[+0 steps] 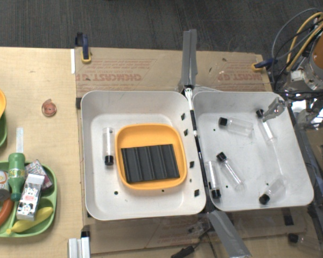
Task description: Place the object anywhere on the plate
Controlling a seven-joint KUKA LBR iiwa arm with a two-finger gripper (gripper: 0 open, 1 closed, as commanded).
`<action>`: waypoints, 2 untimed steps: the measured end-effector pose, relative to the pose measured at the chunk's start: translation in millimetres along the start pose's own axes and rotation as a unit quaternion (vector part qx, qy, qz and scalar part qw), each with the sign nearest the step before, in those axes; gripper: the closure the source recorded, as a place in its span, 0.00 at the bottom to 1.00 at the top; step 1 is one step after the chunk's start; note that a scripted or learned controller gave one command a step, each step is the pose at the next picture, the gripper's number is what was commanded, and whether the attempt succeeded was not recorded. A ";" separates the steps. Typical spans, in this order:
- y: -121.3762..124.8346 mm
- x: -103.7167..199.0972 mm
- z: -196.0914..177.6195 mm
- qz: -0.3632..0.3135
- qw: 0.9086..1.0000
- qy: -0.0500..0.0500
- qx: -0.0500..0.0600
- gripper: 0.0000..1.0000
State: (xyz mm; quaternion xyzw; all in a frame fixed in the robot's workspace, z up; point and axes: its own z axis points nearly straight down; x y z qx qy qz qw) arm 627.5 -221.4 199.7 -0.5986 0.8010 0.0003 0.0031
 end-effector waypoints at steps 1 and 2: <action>-31.4 -9.4 -70.8 -0.047 0.999 0.000 0.001 0.00; -31.0 -10.1 -57.8 -0.135 0.991 0.000 -0.001 0.00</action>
